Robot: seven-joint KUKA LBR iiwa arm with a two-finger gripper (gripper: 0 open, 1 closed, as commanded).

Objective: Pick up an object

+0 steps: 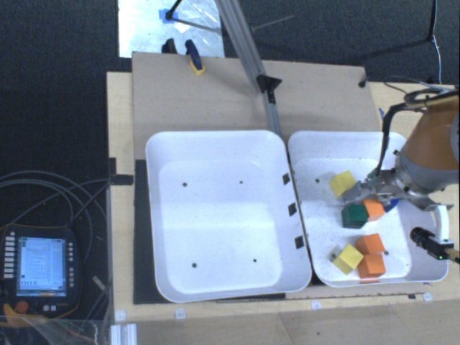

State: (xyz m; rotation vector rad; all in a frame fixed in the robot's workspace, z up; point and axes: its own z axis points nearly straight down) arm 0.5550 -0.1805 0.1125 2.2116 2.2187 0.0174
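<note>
- Gripper (365, 194) is down inside the right bin (305, 149), low over an orange block (374, 208) and a green block (353, 215) that touch each other; whether it is open or clamped cannot be told
- Judged step: reaching for a grasp, nothing visibly held
- Next move calls for closing on one block only, then lifting straight up
- Around them: a yellow block (342, 183) just beyond, and nearer, a second yellow block (348, 258) beside two more orange blocks (371, 254)
</note>
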